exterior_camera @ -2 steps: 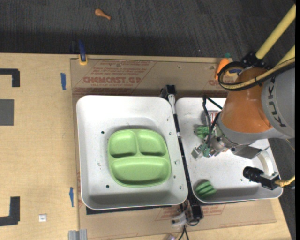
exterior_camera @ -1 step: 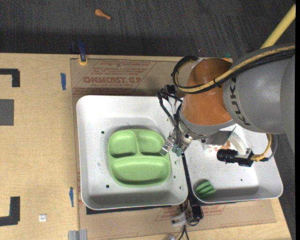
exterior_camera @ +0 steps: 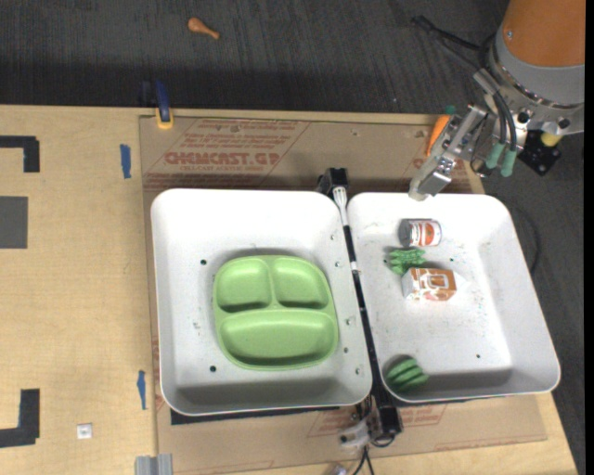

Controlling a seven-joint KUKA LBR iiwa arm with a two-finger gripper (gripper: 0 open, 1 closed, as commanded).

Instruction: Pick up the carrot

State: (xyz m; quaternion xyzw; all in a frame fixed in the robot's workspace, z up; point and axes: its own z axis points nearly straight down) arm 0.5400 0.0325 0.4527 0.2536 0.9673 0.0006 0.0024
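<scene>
My gripper hangs over the back left edge of the right bin, just above and behind a red and white can. Nothing shows between its fingertips. In front of the can lies a small green leafy piece, touching an orange and white packet. I cannot tell whether the leafy piece belongs to the carrot. A small orange carrot-shaped thing lies far off on the dark floor at the top left.
A green divided plate sits in the left bin. A round green object rests at the right bin's front left corner. An orange clamp-like piece stands beside the gripper at the bench's back edge.
</scene>
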